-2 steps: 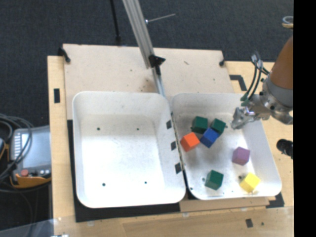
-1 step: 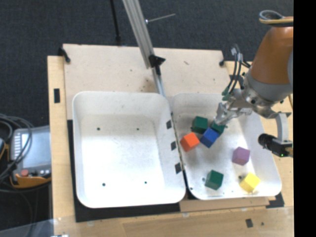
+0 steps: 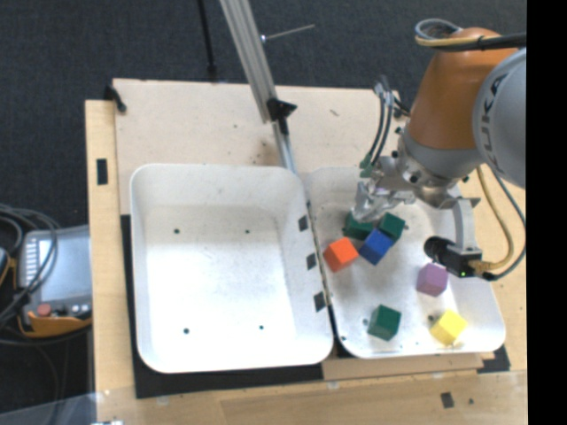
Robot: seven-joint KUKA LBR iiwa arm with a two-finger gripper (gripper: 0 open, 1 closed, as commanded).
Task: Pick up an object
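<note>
— Where are you?

— My gripper point(image 3: 376, 204) sits low in the right bin point(image 3: 483, 321), right of the frame's centre. Whether it is released or clenched, I cannot tell from this angle.

— What lies beneath?

— A cluster just below my tip: a green cube point(image 3: 391, 226) touching a blue cube point(image 3: 376, 245), a darker green piece point(image 3: 356, 229) to their left, and an orange cube point(image 3: 340, 254) beside the blue one, lower left.

— And farther out?

— A purple cube point(image 3: 431, 279) to the lower right, apart. Another green cube point(image 3: 384, 321) and a yellow cube point(image 3: 448, 327) near the bin's bottom edge. The left bin point(image 3: 142, 237) fills the frame's middle left.
</note>
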